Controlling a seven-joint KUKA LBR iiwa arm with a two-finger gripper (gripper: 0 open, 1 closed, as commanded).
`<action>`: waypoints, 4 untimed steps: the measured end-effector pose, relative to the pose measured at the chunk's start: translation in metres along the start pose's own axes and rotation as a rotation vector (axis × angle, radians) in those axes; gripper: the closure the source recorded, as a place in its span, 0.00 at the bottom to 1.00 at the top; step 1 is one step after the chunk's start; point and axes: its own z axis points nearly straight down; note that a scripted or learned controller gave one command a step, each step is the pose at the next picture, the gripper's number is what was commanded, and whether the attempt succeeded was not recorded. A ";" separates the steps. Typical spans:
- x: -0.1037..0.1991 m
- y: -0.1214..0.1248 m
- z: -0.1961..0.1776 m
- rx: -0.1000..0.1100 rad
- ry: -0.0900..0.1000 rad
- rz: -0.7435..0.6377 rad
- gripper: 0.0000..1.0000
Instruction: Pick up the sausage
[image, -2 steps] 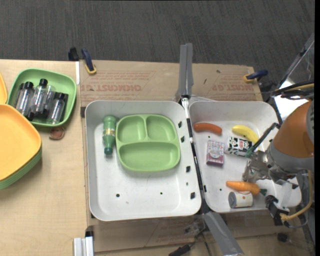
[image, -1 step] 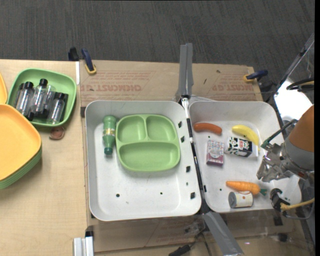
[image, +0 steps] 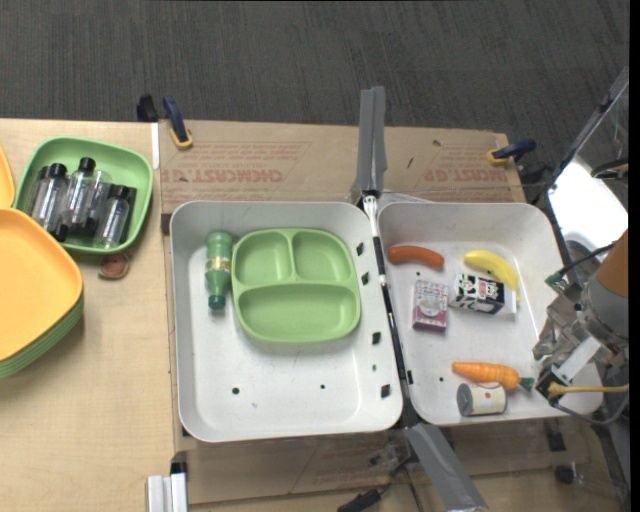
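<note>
Far left, on the surface (image: 90, 400): a stack of orange plates (image: 30, 290), partly cut off by the frame edge. Above it, a small green tray (image: 135, 165) holding several clear bottles with black caps (image: 80, 200), lying side by side. A small brownish item sits just beside the tray's lower edge; too small to identify.

Left bin (image: 290, 400): a green bottle (image: 217, 268) lies along the left wall, lengthwise top to bottom. Just beside it on the right, a green divided plate (image: 296, 284) with three compartments, sitting in the upper half of the bin.

Behind the bins: cardboard sheet (image: 300, 165) held by clamps, one blue-and-yellow at the upper left (image: 175, 122), one at the upper right (image: 510, 152).

Right bin (image: 440, 215): the sausage (image: 415, 256), reddish-orange, lies near the top left corner, roughly level, apart from everything else. Below it, a small pink-and-white box (image: 431, 305). To the right, a banana (image: 492, 268) touching a black-and-white carton (image: 482, 293) below it. Near the bottom edge, a carrot (image: 488, 374), and just under it a small can lying on its side (image: 482, 399).

Far right: the arm's hand (image: 562, 365) is at the right rim of the right bin, well apart from the sausage. Cannot tell how the hand is set.
</note>
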 end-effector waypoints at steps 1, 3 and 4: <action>0.034 -0.024 0.010 0.001 -0.001 0.361 1.00; 0.051 0.050 -0.032 0.000 0.000 0.467 1.00; 0.126 0.084 -0.074 -0.002 0.000 0.310 1.00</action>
